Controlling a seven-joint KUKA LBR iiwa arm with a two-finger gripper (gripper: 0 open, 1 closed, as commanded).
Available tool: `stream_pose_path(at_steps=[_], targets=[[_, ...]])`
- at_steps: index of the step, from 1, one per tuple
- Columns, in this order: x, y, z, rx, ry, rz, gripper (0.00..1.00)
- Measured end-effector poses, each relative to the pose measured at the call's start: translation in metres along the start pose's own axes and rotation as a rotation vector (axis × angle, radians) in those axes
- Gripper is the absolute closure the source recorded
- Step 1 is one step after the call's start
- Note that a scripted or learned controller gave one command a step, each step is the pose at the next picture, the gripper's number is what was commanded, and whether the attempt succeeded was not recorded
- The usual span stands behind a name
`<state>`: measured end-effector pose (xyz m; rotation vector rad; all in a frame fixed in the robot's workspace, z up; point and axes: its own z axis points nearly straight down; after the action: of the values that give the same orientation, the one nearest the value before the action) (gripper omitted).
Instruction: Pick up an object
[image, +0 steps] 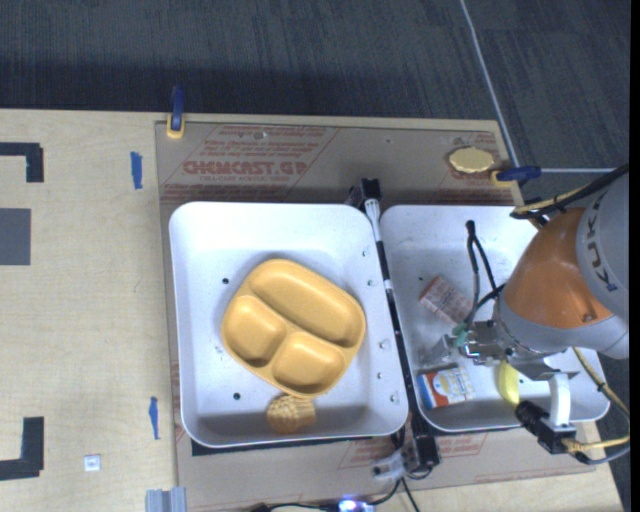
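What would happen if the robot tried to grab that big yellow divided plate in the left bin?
The yellow divided plate looks like stiff moulded plastic, so it would probably keep its shape and feel light for its size. Its smooth, rounded rim may slip between two narrow fingers. It is wide and lies at an angle in the left bin, so a lift by one edge would likely tilt it.

- Shallow white plastic bins: two, left (190, 300) and right (420, 225).
- Yellow three-compartment plastic tray (292, 325): one.
- Small tan ridged object (290, 411): one.
- Small printed packets: two, upper (443, 297) and lower (447, 386).
- Small yellow rounded object (508, 383): one.
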<state>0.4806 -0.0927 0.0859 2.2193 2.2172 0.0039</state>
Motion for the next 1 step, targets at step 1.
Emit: stream_pose_path(at_steps=[1], targets=[[-0.0003, 0.0000, 0.0000, 0.000, 0.000, -0.001, 0.00]])
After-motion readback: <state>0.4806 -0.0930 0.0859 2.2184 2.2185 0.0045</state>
